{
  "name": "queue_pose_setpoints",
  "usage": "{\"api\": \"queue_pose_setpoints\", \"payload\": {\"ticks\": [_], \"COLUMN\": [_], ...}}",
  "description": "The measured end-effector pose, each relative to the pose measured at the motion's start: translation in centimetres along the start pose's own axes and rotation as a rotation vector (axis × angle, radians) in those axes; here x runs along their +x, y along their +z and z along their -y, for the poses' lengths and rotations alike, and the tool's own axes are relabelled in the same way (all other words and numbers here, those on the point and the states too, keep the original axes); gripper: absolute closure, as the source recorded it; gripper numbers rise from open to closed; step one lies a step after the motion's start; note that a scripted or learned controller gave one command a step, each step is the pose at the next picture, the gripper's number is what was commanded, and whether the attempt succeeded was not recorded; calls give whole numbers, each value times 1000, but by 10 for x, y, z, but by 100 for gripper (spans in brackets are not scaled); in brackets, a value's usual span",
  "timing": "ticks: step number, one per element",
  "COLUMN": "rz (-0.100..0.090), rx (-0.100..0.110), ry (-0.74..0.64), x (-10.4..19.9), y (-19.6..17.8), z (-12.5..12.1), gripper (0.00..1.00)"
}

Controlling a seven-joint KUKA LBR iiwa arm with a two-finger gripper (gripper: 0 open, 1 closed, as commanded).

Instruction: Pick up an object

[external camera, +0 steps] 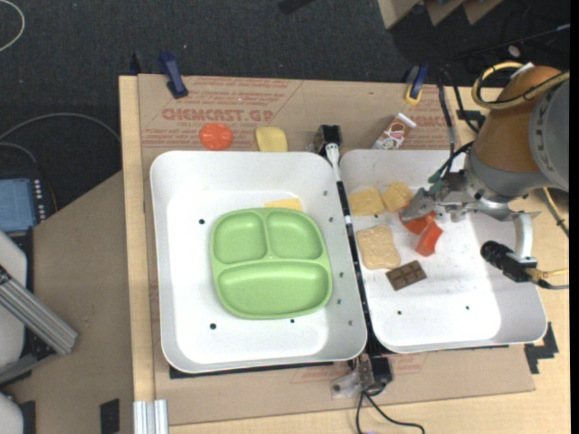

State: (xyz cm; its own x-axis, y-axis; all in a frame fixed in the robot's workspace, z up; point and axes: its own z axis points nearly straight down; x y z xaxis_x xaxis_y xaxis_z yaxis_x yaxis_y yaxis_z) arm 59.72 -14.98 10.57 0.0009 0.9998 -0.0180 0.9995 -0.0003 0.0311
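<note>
Pincer (pixel 422 217) sat over red block (pixel 428 236) beside cracker (pixel 377 247), grip unclear, cannot tell; off-center closing could knock block away.

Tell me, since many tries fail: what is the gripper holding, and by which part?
It cannot be told. The gripper sits right over the red piece in the right bin, but a grasp isn't visible.

A pale green divided plastic plate (pixel 270 263) in a white bin (pixel 181 315); a red block (pixel 427 236), tan crackers (pixel 377 246) and a brown chocolate square (pixel 406 275) in the other white bin (pixel 516 319).
</note>
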Motion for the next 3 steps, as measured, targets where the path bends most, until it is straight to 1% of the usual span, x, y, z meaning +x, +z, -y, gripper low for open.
{"api": "queue_pose_setpoints", "payload": {"ticks": [1,2,3], "rz": [-17,-15,-15], "rx": [31,25,27], "ry": [-1,-1,0], "x": [12,11,11], "y": [22,10,11], "z": [4,2,2], "gripper": [0,100,0]}}
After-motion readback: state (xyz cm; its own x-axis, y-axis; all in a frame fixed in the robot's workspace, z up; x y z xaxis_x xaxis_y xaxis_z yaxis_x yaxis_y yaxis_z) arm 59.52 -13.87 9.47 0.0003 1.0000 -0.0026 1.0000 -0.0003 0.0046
